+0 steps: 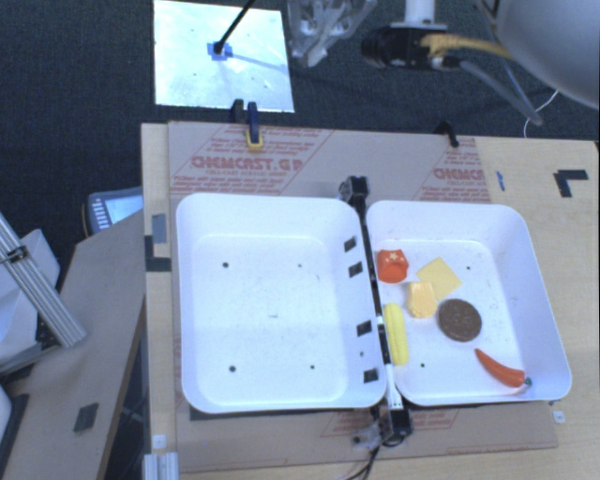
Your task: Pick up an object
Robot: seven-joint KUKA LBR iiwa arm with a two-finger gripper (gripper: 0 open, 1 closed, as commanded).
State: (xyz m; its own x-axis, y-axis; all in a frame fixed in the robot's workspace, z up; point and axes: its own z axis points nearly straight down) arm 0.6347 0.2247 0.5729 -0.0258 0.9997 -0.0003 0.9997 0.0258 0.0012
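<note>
Step in hand: approach, nothing picked. End effector (319, 33) high above bench (394, 159); finger state cannot be told. Next: descent onto 1 item, e.g. brown disc (459, 320), in right bin (544, 309).

Arm (553, 42) cut off at top edge, tool (323, 28) blurred.

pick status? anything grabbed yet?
Done: nothing looks picked. The orange piece, yellow wedge, brown disc, yellow corn-like piece and red pepper all lie in the right bin. In hand: the gripper is up at the frame's top, away from both bins. Left: the whole pick.
</note>
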